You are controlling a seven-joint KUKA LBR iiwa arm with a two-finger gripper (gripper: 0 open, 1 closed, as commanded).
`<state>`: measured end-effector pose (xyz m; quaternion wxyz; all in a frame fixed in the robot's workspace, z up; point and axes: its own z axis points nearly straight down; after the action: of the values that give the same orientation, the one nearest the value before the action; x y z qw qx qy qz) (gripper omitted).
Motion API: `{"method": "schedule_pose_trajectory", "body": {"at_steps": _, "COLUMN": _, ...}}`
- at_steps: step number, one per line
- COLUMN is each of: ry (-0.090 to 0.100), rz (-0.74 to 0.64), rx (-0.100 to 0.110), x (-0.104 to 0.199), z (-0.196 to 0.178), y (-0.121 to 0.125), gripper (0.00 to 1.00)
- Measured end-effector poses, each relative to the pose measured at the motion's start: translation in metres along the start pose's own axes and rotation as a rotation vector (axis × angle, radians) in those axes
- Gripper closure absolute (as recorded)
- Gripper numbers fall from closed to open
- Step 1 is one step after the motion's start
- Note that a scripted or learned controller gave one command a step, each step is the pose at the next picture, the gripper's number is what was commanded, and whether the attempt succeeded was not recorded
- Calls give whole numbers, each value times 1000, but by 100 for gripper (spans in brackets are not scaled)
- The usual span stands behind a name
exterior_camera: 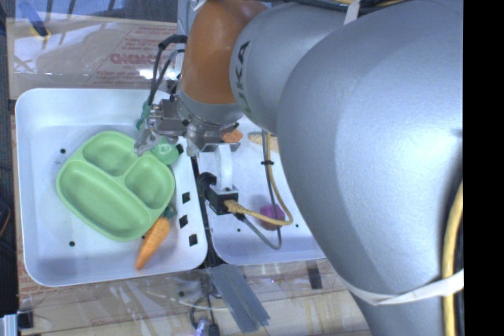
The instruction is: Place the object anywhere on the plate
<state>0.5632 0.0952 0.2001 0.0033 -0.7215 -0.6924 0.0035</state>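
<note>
The hand [151, 136] hangs over the far right rim of the green divided plate [110, 185] in the left bin [35, 169]; its grip state is unclear. A carrot [153, 241] lies beside the plate's near right edge.

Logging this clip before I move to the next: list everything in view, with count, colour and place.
Bins: two, white, side by side on the bench.
Divided plate: one, light green, three compartments, in the left bin.
Toy carrot: one, orange, left bin, at the plate's lower right edge.
Small green object: one, at the plate's upper right rim, under the tool; identity unclear.
Purple object: one, right bin, partly hidden.
Arm: one, grey with orange band, from the right.
Tool: one, metallic, above the plate's upper right rim.
</note>
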Motion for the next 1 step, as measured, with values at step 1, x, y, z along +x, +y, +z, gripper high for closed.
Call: {"method": "schedule_pose_trajectory", "body": {"at_steps": 1, "ry": -1, "rz": -6, "rx": 3, "x": 0, "z": -9, "y": 0, "gripper": 100}}
